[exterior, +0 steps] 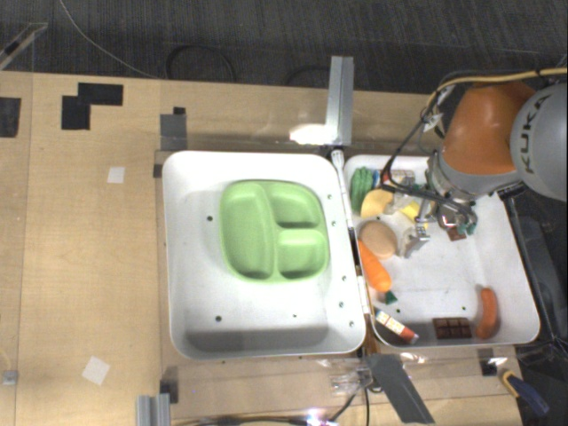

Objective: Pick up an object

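A: Where is the claw [424,229]?

B: Over the right bin [510,264], near its back edge, under the grey arm [497,145] with the orange band. It hangs just right of the yellow piece [380,203] and the egg [379,239].

A: Is it open or closed?

B: I cannot tell; the wrist hides too much, and nothing shows as held.

A: What lies in that bin?

B: Along the left wall: a green item [363,185] at the back, then the yellow piece, the egg, a carrot [375,271]. At the front left corner a marker [395,325]; by the front edge a chocolate bar [453,328] and, just right of it, a sausage [487,311].

A: And the left bin [191,327]?

B: A green tray [271,229] with compartments lies near its middle.
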